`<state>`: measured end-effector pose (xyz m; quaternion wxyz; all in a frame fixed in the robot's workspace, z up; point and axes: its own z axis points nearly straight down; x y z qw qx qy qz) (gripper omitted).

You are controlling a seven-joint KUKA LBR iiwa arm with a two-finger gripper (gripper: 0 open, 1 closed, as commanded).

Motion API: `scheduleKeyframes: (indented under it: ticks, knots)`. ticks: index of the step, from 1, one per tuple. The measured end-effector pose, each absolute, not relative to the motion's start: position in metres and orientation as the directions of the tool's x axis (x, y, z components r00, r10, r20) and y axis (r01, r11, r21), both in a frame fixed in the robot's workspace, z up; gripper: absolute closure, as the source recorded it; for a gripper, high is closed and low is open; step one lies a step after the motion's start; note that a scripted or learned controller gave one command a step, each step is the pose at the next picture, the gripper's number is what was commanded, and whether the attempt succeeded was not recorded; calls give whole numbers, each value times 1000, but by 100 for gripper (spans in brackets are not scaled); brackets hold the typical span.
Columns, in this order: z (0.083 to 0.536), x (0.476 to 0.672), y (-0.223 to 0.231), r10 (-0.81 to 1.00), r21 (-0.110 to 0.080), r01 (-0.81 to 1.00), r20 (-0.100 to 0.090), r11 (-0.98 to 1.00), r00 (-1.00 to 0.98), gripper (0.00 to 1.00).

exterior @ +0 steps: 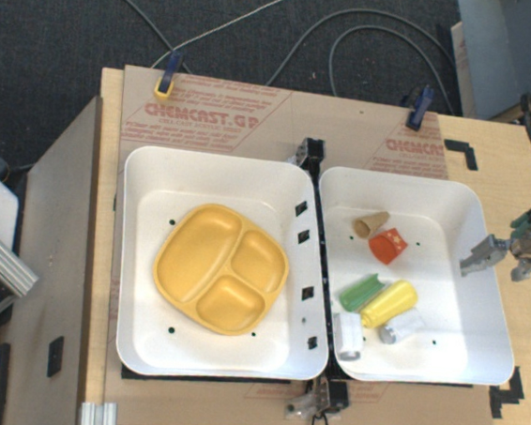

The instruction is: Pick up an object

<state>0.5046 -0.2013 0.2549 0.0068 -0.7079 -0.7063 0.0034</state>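
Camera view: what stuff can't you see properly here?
- End effector: at the camera view's right border, small and blurry, so its state can't be judged.
- Arm: cut off by the right border.
- Grey-white items beside the yellow bottle: too small and pale against the right bin to identify.

Brown backing board (pixel 285 115) bears red "CHEMCAST GP" print, twice, upside down
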Motion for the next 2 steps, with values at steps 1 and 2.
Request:
scheduleKeyframes:
  ticks: [1, 2]
  knots:
    - [259, 507, -201, 1000, -6, 1000, 2, 1, -1, 0]
    - [204, 499, -193, 1000, -11, 1000, 5, 1, -1, 0]
